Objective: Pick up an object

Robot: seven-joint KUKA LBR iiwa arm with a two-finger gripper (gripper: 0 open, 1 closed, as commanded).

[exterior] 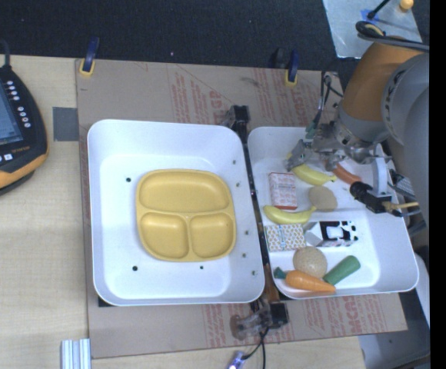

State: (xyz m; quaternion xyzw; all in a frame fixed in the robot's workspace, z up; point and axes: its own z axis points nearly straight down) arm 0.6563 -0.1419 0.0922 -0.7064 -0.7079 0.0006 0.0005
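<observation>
Looking at the right bin [392,271] on the counter [31,283] as landmark. Seeing the grey arm [396,91] reaching over the right bin's far right edge, with the jaws hanging low over the bin's far left part, just above a yellow banana [313,174]. Not managing to tell how far the jaws are standing open, nor whether anything is sitting between them; too small and cluttered. Noting the candidate objects all lying inside the right bin: the yellow banana near the far end, an orange-red piece [347,174] just right of it, a red-and-white packet [283,190] along the bin's left wall, a beige lump [323,198] near the bin's middle, a second banana [288,214] lying crosswise just nearer than the packet. Seeing a patterned flat pack [284,237] by the left wall toward the near end, and a black-and-white checkered piece [337,233] right of it. Spotting a round tan ball [310,260], a green cucumber [341,270] and a carrot [308,281] crowding the bin's near edge, the carrot touching the ball. Marking a left bin [108,275] touching the right bin's left side, holding a yellow divided tray [186,214]. Noting a control pendant [4,133] well left of the right bin, beyond the left bin.
</observation>
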